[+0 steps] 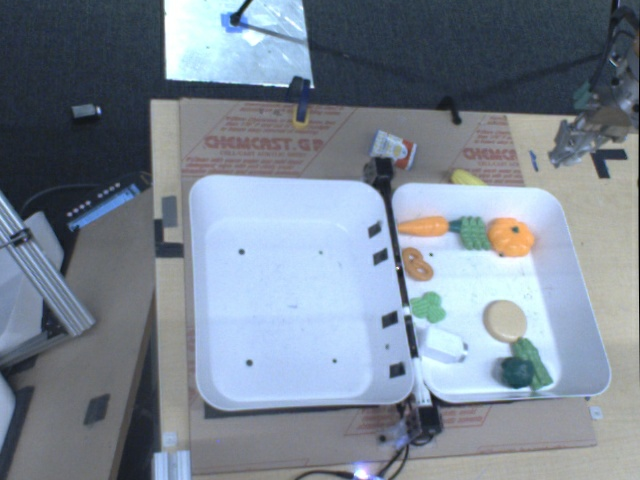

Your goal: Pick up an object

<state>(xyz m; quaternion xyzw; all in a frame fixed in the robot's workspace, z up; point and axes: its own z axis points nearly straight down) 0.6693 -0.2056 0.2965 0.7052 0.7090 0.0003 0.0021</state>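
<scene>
Your hand [578, 140] hangs at about two o'clock in the view, outside the right bin [570, 268] and above the table [120, 268], well apart from every object. It looks empty, but it is small and blurred here, so you cannot tell whether it is open or closed.

The pick has not begun; this is the approach step. All candidates lie in the right bin: a carrot [424, 226] at eleven o'clock of that bin, a small pumpkin [511, 237] at one o'clock, a pretzel [417, 264] near the left wall, a tan disc [505, 320] toward five o'clock, and a dark green piece [522, 369] at the lower rim.

Your next move calls for bringing the hand down and left over the bin. In my judgement the pumpkin is nearest and stands fairly clear of its neighbours.
</scene>
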